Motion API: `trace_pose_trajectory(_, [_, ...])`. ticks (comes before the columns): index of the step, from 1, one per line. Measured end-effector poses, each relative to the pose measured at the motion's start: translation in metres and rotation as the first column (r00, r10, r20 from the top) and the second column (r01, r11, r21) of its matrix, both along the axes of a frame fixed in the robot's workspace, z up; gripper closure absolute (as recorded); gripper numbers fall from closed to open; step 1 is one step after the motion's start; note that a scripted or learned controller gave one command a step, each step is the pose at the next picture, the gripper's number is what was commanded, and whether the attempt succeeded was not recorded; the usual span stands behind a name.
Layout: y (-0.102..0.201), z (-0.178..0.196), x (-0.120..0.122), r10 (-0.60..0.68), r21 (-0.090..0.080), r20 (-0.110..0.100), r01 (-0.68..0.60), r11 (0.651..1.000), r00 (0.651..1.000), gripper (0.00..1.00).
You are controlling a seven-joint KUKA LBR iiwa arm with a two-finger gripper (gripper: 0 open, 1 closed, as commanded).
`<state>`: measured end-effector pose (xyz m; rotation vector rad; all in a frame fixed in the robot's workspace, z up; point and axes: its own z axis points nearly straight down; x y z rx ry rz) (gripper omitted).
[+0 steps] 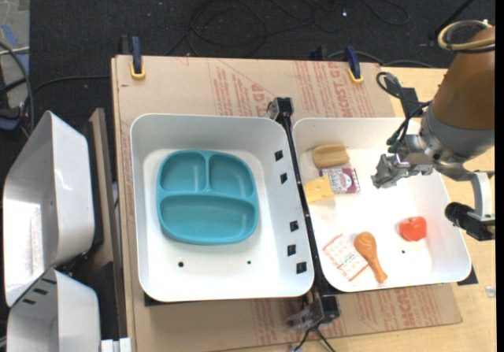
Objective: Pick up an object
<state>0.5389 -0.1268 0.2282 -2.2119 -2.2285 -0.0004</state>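
Over the right bin [453, 260], the gripper [383, 172] hangs at the end of the grey arm [465, 106], which reaches in from the right with its orange band above the wrist. The view is too small and dark at the tip to show whether the gripper is clenched or released, and nothing can be made out in its grasp. Just left of the tip lies a small purple-and-white packet [343, 180], with a tan bread roll [330, 156] a little beyond it and a yellow cheese wedge [319, 190] below the roll. Below and slightly right of the tip sits a red tomato [413, 227]. Further below, a drumstick [370, 253] lies beside a red-and-white packet [343, 254]. Well to the left, the left bin [150, 264] holds a teal divided plate [208, 196].
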Motion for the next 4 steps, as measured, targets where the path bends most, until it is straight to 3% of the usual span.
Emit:
trace_pose_trajectory(1, [0.053, -0.007, 0.02, 0.001, 0.0, 0.002, -0.001, 1.0, 1.0, 1.0])
trace_pose_trajectory(4, [0.211, 0.018, 0.057, 0.0, 0.0, 0.004, 0.0, 1.0, 1.0, 1.0])
